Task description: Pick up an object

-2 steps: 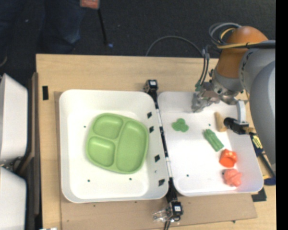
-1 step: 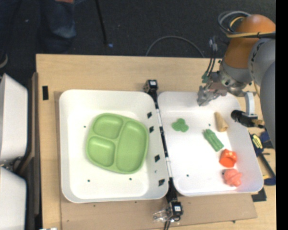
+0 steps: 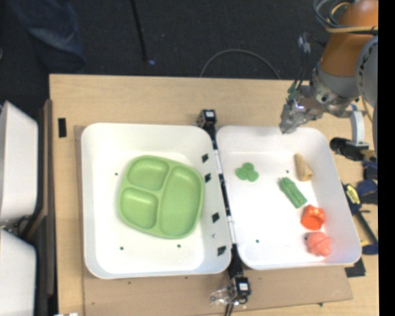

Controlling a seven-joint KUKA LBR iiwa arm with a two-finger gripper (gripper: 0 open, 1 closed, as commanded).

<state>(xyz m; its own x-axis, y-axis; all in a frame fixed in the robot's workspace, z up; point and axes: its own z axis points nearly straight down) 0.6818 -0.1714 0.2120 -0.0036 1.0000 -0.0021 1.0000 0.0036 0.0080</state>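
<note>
White right bin (image 3: 263,252) holds five small items. The gripper (image 3: 291,122) hangs over its far rim, touching none; whether it is parted cannot be told.

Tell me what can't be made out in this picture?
- Gripper: small and blurred in the camera view, so open or shut is unclear.
- Arm: cut off by the right edge.
- Pink item and orange item in the right bin: too blurred to identify.

bright even light on white bins (image 3: 92,196), slightly soft focus
</note>
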